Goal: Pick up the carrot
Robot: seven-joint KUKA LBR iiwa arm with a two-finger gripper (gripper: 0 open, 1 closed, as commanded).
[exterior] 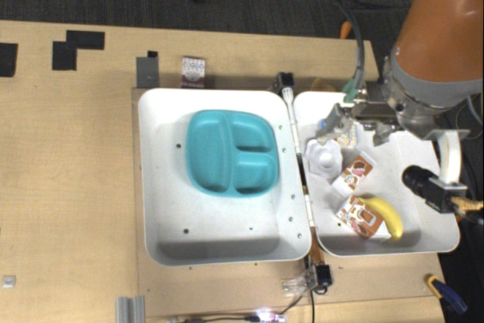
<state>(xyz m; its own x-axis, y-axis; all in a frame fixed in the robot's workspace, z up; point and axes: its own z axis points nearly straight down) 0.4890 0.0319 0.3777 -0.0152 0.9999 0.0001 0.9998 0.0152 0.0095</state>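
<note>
We see the end effector [342,134] low over the right bin [423,240], above a white cup [324,159]; we cannot tell its state. No carrot is identifiable. A banana [386,215] lies nearby; a teal tray [231,152] fills the left bin [162,185].

One fixed overhead cam, slanted down at both bins [151,163], arm [446,26] entering from view's right.

Even overhead light, soft shadows, slightly grainy, mild blur.
</note>
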